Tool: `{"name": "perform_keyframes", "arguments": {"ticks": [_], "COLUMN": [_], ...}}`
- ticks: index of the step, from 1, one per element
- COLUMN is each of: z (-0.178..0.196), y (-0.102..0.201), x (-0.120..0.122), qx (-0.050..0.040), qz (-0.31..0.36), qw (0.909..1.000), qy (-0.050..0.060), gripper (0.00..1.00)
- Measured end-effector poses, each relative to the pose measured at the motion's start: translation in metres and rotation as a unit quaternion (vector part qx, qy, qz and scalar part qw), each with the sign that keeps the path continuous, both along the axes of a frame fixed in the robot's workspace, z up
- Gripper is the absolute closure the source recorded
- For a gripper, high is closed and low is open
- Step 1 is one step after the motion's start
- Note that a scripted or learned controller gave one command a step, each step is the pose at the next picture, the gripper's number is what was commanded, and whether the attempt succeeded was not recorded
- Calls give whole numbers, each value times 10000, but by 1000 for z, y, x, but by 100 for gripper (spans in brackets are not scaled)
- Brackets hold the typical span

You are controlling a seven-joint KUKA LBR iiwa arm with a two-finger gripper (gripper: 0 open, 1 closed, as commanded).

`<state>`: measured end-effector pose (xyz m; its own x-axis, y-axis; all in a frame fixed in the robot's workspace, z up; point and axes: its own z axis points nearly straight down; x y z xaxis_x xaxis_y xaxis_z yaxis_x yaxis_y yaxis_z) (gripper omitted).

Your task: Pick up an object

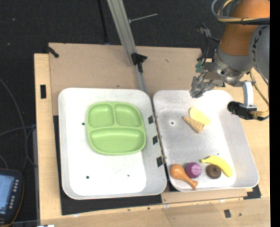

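Note:
In the right bin lie a yellow and tan wedge near the middle, and along the front edge an orange pear-shaped piece, a purple round piece, a dark brown donut and a yellow banana. My gripper hangs over the bin's back edge, above and behind the wedge, with nothing seen between its fingers.
The left bin holds a green divided plate. A metal post slants up from behind the bins. The arm comes in from the upper right.

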<state>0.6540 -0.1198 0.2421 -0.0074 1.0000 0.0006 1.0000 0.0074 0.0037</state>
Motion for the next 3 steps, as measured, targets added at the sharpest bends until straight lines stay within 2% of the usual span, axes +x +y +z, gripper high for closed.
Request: {"name": "perform_keyframes", "arguments": {"ticks": [1, 2, 3], "z": [-6, 3, 5], "y": [59, 118, 177], "x": [12, 22, 18], "qx": [-1, 4, 4], "qz": [0, 3, 3], "qw": [10000, 10000, 10000], "qy": [7, 3, 12], "gripper": [100, 100, 100]}}
